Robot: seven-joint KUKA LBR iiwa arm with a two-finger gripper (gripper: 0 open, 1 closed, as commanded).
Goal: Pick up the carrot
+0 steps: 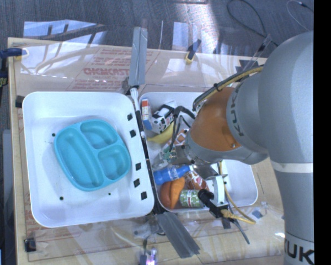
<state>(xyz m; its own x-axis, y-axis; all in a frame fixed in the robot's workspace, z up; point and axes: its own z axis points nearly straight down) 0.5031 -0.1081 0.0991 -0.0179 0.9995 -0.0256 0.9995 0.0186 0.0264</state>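
The carrot [172, 191], a stubby orange piece, lies near the front left corner of the right bin [248, 182]. It sits between a blue bottle [170, 174] and a green can [191, 199]. My gripper [189, 169] reaches down into the clutter just up and right of the carrot, under the orange wrist band. The wrist hides most of it. I see nothing orange lifted off the bin floor.
The left bin [38, 148] holds a blue divided plate [92, 153]. At the back of the right bin lie a banana [160, 137], a small tube [145, 114] and a black-and-white item [164, 115]. The bulky grey arm covers the right bin's right half.
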